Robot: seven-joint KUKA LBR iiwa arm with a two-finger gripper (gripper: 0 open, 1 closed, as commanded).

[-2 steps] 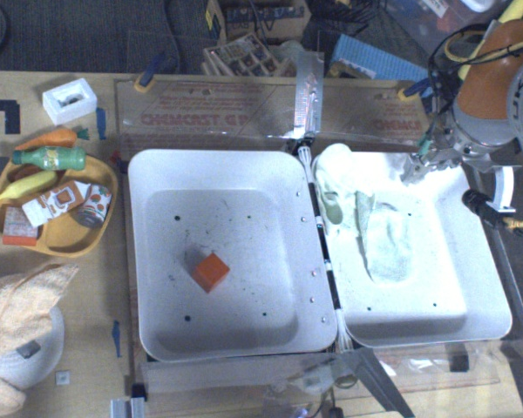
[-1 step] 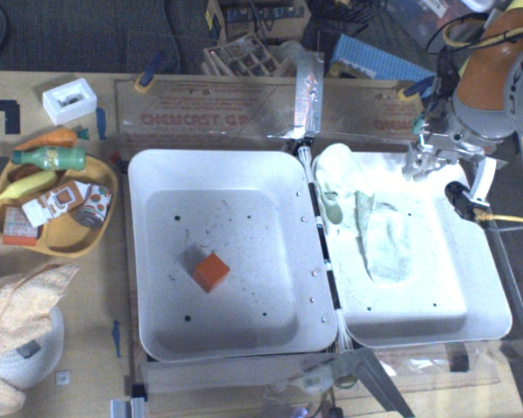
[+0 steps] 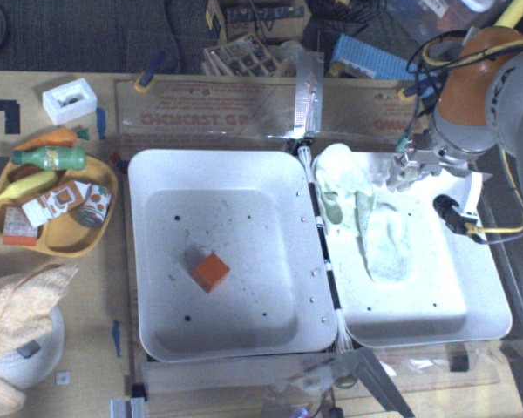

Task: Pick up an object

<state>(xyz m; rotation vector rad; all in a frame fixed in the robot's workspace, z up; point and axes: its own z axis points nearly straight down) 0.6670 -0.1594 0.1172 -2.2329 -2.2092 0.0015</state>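
An orange cube (image 3: 212, 271) lies in the left bin (image 3: 157, 190), a little left of its middle. A pale green and white cloth (image 3: 359, 212) lies crumpled in the right bin (image 3: 479, 303), stretching from the bin's far left corner toward its middle. My gripper (image 3: 401, 175) hangs over the far part of the right bin, just right of the cloth's upper end. The grey arm with its orange band (image 3: 471, 85) comes in from the upper right. Nothing shows between the fingers.
A wooden bowl (image 3: 57, 238) with toy food stands left of the bins. A white box (image 3: 70, 100) sits at the far left. A clear barrier (image 3: 218, 111) lines the back of the bins. Cables (image 3: 462, 220) hang by the wrist.
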